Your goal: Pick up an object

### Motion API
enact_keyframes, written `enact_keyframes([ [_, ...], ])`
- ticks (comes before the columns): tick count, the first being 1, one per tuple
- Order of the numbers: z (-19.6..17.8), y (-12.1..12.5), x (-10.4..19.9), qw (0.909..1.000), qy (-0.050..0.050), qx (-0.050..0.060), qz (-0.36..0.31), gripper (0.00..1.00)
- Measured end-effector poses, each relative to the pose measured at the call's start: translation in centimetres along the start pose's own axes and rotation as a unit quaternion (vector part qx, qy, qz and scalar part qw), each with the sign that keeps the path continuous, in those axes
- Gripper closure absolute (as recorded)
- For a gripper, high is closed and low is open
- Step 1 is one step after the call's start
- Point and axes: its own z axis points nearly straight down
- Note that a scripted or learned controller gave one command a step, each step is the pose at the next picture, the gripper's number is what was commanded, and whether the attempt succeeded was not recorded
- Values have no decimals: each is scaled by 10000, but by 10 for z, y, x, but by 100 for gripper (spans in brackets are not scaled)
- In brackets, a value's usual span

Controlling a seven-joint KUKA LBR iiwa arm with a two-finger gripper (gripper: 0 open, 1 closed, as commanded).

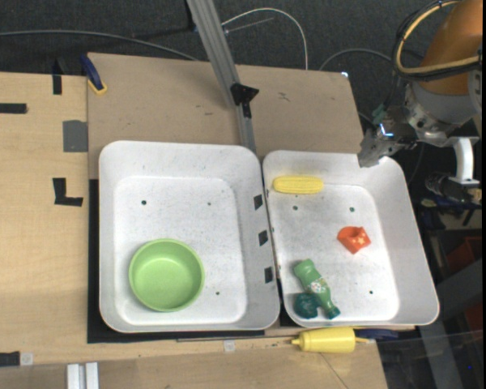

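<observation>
Two speckled white bins [186,168], round green bowl [167,275]

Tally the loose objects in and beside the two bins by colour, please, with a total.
Green: 2, a round green plastic bowl and a green bottle-shaped toy
Yellow: 2, a yellow corn cob toy and a yellow plastic bottle on the bench
Orange: 1, a small orange block
Total: 5
</observation>
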Motion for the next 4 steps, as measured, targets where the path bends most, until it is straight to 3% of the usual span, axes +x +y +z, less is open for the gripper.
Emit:
enact_keyframes([
  [1, -32, 1, 0, 10000, 6, 16, 0, 100],
  [2, -19, 12, 57, 10000, 14, 37, -25, 100],
  [4, -18, 10, 162, 10000, 17, 38, -26, 100],
])
